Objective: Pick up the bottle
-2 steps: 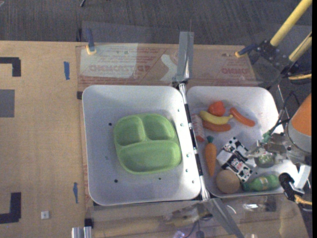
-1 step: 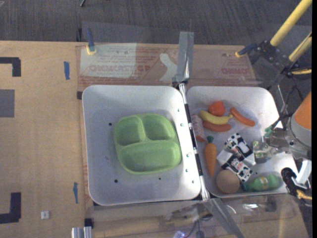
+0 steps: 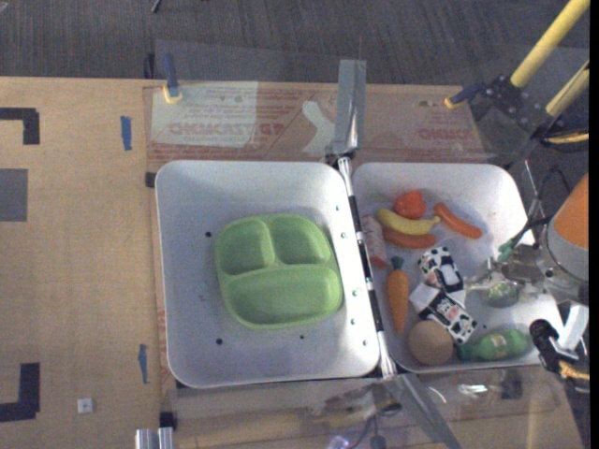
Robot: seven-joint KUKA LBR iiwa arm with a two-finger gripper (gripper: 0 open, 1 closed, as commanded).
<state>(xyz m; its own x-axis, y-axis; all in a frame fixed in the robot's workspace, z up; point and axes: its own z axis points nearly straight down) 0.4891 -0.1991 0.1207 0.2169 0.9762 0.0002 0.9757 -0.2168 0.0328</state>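
The gripper [image 3: 503, 277] hangs low over the right bin [image 3: 487, 193] — whether it is parted or closed cannot be told — and the green bottle [image 3: 496, 346] lies on its side just frontward of it, beside a tan ball [image 3: 430, 342].

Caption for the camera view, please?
Pincer over right bin near green bottle lying among toy food; green divided plate in left bin.
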